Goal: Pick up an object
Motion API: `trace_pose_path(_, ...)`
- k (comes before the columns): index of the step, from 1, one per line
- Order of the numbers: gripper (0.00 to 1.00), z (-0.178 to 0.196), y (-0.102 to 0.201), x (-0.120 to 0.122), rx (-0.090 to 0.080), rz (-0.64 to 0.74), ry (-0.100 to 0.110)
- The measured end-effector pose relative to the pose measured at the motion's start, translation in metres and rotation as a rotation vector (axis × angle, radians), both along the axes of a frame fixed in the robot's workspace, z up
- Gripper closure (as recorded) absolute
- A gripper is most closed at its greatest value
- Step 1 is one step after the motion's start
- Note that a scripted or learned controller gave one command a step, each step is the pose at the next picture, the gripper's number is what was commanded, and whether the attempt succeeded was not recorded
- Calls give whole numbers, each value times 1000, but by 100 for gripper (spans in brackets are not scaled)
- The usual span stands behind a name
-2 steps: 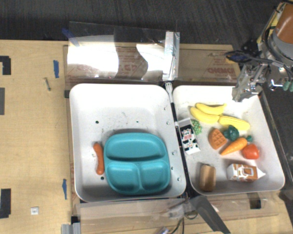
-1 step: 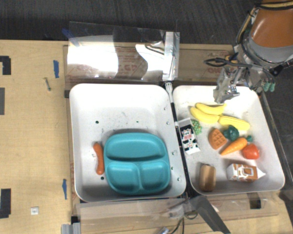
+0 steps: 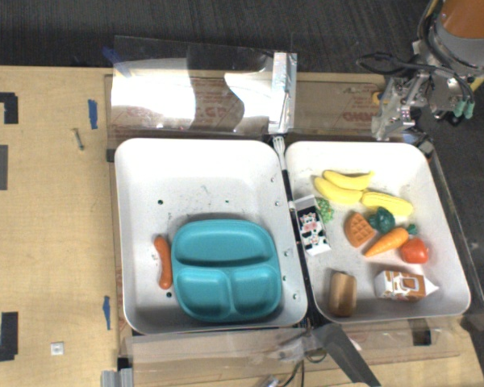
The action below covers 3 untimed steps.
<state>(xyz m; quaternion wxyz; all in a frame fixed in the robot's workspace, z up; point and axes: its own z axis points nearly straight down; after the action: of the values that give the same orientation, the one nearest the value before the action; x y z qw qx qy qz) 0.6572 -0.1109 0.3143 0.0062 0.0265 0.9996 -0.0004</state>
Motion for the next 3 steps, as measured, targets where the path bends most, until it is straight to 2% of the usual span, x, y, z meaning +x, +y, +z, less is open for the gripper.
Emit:
trace_pose_path(1, 100, 14, -39, -27, 0, -58, 5)
trace_pose_path(2, 100, -34, -12, -12, 2, 40, 10)
trace_pose_path(3, 100, -6, -3, -112, -2, 152, 4)
